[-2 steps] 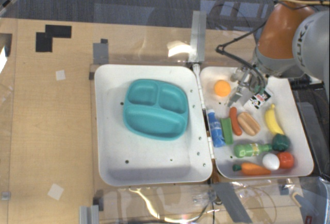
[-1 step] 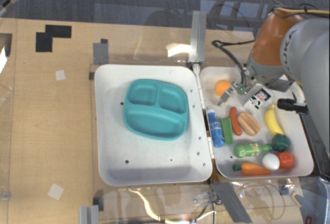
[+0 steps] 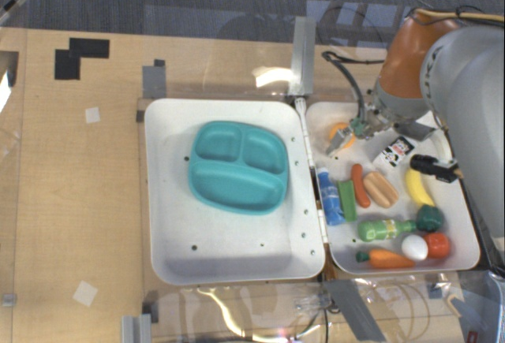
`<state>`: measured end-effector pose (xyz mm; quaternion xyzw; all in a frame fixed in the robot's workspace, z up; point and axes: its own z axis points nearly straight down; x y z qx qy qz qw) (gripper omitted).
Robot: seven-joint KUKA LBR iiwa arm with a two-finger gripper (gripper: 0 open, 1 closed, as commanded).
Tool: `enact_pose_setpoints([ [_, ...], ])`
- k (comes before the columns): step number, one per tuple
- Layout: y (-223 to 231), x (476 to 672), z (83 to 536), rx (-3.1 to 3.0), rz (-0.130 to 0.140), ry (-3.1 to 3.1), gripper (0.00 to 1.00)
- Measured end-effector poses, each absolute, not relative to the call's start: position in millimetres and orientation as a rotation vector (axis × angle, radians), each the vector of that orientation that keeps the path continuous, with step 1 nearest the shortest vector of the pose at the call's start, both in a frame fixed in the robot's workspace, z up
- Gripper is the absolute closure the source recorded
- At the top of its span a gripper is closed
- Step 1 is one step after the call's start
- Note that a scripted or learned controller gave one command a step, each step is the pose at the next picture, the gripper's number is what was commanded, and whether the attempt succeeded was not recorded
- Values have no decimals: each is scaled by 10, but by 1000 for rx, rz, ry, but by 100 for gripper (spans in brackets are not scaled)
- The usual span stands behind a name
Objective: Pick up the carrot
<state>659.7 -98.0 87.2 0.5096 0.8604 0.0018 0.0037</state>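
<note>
Pale wood desk (image 3: 71, 199) w/ black tape marks far left, a few small pale squares stuck on it, grey carpet beyond the far edge. Two white bins side by side: left bin (image 3: 229, 255) holds a teal divided plate (image 3: 237, 166). Right bin (image 3: 465, 251) is crowded w/ toy food: carrot (image 3: 388, 259) lies flat at the near edge, just left of a white egg (image 3: 415, 247) and tomato (image 3: 438, 245); green bottle (image 3: 387, 229) just beyond it; banana (image 3: 419, 188), hot dog (image 3: 381, 190), blue tube (image 3: 331, 197) further back. Arm enters from right; jaws (image 3: 357, 128) at the bin's far left, touching a small orange piece (image 3: 340, 133), well apart from the carrot. Can't tell how far the jaws are open or whether they grip anything.
</note>
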Motion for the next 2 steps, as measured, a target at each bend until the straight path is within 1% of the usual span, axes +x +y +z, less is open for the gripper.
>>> enact_pose_setpoints([
  [1, -970, 6622, 1015, 1581, 8, 2700, 100],
  [2, -62, 6719, 1906, 1734, 16, 2607, 100],
])
